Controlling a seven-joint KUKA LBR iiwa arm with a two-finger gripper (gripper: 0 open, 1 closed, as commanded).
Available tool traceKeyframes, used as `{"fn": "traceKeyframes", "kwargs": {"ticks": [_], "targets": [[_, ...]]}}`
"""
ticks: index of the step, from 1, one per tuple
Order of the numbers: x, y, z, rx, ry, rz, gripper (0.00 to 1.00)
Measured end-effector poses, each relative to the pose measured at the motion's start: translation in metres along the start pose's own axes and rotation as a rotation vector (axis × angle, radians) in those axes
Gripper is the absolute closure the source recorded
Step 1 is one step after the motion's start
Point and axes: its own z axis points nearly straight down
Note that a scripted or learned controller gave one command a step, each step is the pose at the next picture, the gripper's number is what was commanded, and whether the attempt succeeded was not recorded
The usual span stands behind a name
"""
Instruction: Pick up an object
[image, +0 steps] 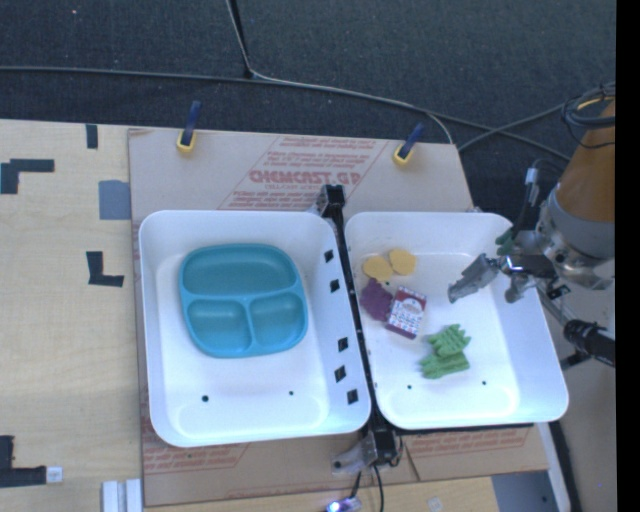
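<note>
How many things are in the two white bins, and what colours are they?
Teal: 1, the divided plate in the left bin
Yellow: 1, a small piece in the right bin
Purple: 1, a small piece
Red and white: 1, a packet
Green: 1, a leafy piece
Total: 5

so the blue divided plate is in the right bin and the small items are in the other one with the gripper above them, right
Not quite: the camera view shows the blue divided plate in the left bin. The small items, including the green toy, lie in the right bin, with the gripper above them.
</note>
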Motion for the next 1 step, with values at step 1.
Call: {"fn": "traceKeyframes", "kwargs": {"ticks": [1], "targets": [[0.0003, 0.0019, -0.0048, -0.010, -0.002, -0.004, 0.00]]}}
